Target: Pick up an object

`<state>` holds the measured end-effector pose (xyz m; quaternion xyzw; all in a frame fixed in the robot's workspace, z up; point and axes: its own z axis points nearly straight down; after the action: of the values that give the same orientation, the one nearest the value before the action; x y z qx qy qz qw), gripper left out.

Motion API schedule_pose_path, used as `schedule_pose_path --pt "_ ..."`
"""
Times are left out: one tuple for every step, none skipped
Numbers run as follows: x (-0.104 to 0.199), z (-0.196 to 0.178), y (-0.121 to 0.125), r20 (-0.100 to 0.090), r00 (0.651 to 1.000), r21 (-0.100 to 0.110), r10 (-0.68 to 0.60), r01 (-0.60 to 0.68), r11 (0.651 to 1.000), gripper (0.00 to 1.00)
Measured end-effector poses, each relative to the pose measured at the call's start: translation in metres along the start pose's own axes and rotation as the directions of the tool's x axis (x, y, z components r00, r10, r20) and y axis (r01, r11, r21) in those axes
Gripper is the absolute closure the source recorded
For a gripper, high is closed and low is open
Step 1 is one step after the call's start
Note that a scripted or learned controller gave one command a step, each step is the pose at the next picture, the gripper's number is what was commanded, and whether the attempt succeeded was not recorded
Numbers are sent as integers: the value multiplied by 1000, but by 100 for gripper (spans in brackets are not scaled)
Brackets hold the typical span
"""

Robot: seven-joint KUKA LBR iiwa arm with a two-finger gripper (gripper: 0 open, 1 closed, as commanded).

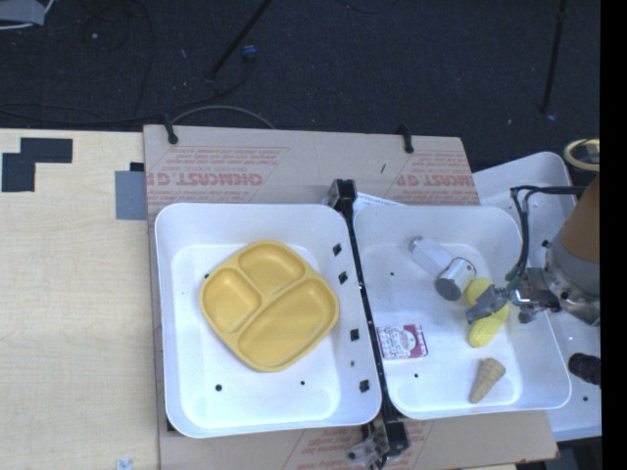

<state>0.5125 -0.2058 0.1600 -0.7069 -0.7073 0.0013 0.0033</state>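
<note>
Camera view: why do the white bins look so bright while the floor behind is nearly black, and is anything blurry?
Camera view: light falls on the bench, so the white bins glare; the floor behind stays dim; the gripper by the yellow toy looks soft, its details hard to read.

— What surrounds the work area on your feed?
— I see the left bin [186, 380] touching the right bin [431, 380], both on printed cardboard [294, 169]. Pale bench [69, 311] left, cables [245, 42] on dark floor [392, 57] behind.
</note>
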Motion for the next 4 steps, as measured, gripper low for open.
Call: schedule_pose_path --pt "-3 44 1 0 1000 0 1 -1 1000 0" --pt "-3 74 1 2 1000 -4 2 -2 1000 0" --pt "-3 62 1 1 1000 -4 4 -4 1000 100" --pt "4 17 2 3 1000 -7 -1 1 1000 100"
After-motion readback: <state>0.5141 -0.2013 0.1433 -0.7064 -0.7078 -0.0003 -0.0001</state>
